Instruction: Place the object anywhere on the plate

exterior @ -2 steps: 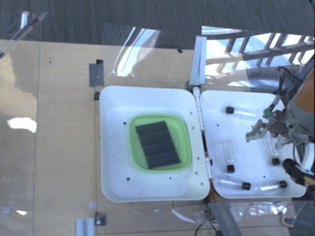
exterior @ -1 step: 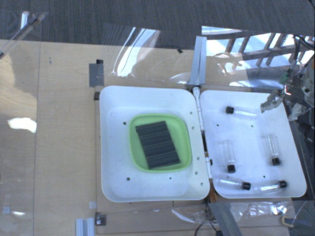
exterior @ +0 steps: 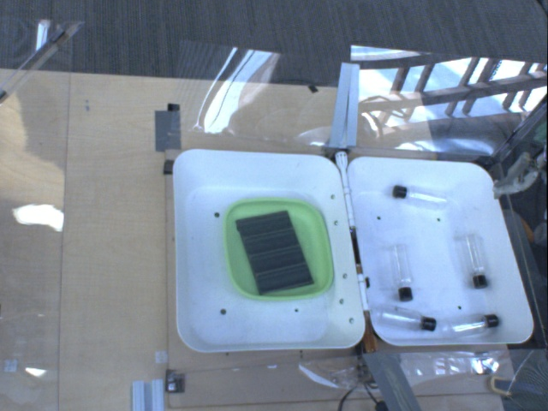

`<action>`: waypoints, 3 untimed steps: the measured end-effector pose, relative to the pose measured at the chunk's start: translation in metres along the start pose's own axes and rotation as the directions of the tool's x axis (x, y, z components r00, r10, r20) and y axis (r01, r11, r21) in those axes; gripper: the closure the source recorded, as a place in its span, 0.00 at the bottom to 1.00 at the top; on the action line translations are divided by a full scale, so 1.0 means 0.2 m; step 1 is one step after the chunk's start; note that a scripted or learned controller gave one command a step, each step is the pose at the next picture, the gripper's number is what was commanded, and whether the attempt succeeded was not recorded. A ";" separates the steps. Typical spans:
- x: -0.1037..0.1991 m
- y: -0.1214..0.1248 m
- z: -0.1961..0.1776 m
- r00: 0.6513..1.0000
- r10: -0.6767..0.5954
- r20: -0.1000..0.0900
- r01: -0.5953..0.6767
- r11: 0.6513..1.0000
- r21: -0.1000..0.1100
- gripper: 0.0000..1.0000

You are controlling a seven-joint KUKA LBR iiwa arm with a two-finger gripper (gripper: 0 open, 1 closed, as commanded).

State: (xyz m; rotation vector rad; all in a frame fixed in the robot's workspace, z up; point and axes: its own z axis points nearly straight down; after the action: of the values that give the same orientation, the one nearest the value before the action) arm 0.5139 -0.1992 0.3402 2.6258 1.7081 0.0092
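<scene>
Two white bins: left bin (exterior: pixel 193 315), right bin (exterior: pixel 505 255). One green plate (exterior: pixel 235 264) in left bin, one dark ridged block (exterior: pixel 273 253) on it. Five clear capped tubes (exterior: pixel 401 274) in right bin.

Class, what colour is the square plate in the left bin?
Light green square plate, clearest in the camera view.

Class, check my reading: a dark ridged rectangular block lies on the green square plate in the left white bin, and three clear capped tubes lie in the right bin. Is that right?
Not quite. The camera view shows five clear plastic tubes with black caps in the right white bin, not three. The dark ridged rectangular block does lie on the green square plate in the left white bin.
</scene>
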 end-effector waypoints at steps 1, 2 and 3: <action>0.11 0.18 0.19 0.999 0.053 0.001 -0.053 0.999 0.005 0.00; 0.11 -0.01 -0.07 0.981 0.193 0.000 -0.193 0.981 0.000 0.00; -0.01 -0.08 -0.05 0.974 0.227 0.002 -0.227 0.974 0.002 0.00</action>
State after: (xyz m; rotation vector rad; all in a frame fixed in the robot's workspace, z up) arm 0.4981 -0.1949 0.3508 2.8057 1.3974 0.0068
